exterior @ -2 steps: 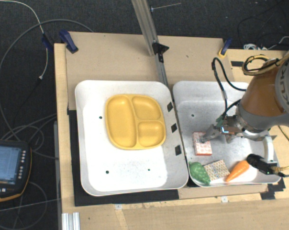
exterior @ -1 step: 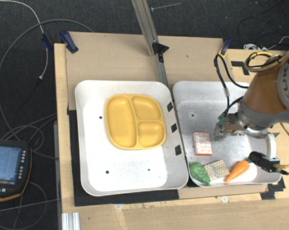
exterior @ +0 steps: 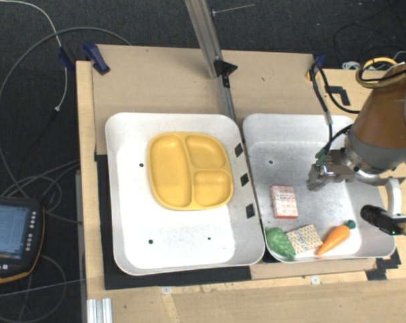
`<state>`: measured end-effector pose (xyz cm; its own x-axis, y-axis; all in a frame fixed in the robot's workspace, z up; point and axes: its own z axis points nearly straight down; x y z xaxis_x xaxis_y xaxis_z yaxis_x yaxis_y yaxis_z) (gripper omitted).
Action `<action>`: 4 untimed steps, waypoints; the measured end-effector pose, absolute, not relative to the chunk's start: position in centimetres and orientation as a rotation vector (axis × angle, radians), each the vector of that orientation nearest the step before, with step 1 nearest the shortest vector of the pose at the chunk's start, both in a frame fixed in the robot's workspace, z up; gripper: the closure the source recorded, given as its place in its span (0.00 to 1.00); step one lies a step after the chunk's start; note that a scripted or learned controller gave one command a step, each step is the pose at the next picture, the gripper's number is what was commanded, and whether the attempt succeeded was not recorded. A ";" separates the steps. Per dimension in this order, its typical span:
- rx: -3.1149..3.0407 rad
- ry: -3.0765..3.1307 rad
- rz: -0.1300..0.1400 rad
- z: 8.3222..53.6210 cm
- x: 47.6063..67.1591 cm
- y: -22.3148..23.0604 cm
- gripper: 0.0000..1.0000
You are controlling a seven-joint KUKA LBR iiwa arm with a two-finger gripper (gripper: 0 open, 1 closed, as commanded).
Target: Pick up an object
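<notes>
In the right bin [exterior: 277, 136] lie a small pink-and-white box [exterior: 284, 201], a green leafy toy [exterior: 279, 242], a tan patterned packet [exterior: 304, 237] and an orange carrot [exterior: 335, 239] with a green top. My gripper [exterior: 318, 177] hangs over the right bin's middle right, above and to the right of the pink box, apart from all the objects. Nothing is seen between its fingers.
The left bin [exterior: 122, 200] holds a yellow divided tray [exterior: 189, 169]. A metal pole [exterior: 201, 19] slants in from the top toward the gap between the bins. A tablet [exterior: 11, 231] and cables lie on the floor at left.
</notes>
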<state>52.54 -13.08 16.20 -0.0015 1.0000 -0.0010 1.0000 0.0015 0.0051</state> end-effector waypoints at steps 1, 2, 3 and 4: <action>2.214 2.219 0.008 22.5 53.2 -12.8 1.00; 2.214 2.219 0.008 28.8 52.9 -12.4 1.00; 2.218 2.232 0.000 26.7 52.8 -7.0 1.00; 2.215 2.230 0.003 26.6 53.7 -1.6 1.00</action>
